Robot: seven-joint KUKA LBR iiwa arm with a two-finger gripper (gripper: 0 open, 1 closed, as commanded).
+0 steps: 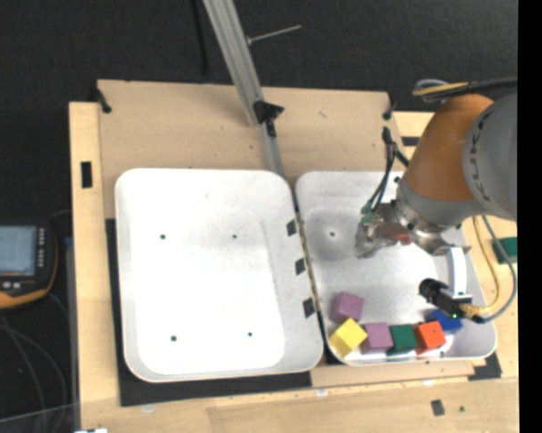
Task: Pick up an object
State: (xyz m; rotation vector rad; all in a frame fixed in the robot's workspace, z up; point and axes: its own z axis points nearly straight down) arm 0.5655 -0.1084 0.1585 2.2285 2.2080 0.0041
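Note:
Several small blocks lie along the front edge of the right bin [329, 197]: a purple block [347, 307], a yellow block [349, 336], a lilac block [378, 336], a green block [403, 338], an orange block [430, 335] and a blue block [449, 318]. My gripper [372, 239] hangs over the bare middle of the right bin, behind the blocks and apart from them. Nothing shows between its fingers. The arm's orange band and grey wrist cover the bin's back right corner.
The left bin [207, 269] lies beside the right one, with black clips between them. A slanted metal rail [239, 52] runs from the top to the bins' junction. A handheld pendant [13, 258] sits off the bench at left. Cables trail at the right.

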